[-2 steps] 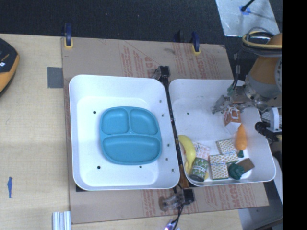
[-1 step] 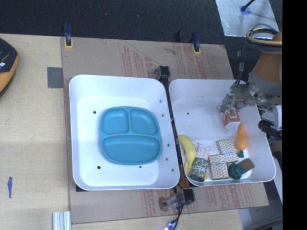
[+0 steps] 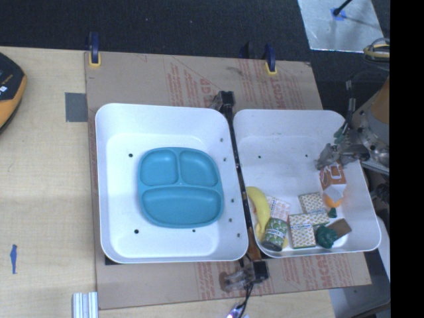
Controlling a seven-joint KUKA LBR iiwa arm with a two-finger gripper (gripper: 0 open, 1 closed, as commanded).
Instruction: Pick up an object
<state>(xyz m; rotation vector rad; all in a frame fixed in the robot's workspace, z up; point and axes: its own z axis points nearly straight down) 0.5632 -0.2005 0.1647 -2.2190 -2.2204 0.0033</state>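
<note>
Claw (image 3: pixel 329 156) is positioned at the right bin's (image 3: pixel 278 124) right side, directly above an orange-and-white packet (image 3: pixel 333 181); finger state cannot be determined. Left bin (image 3: pixel 112 237) contains a blue divided plate (image 3: pixel 179 186).

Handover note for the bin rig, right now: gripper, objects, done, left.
Gripper: low over the right bin, near its right wall, just above the orange-and-white packet; finger state unreadable.
Objects: banana, green jar, patterned packets and a dark green piece piled at the right bin's near edge. Blue divided plate in the left bin.
Done: no pick visible.
Left: grasp and lift one object.
</note>
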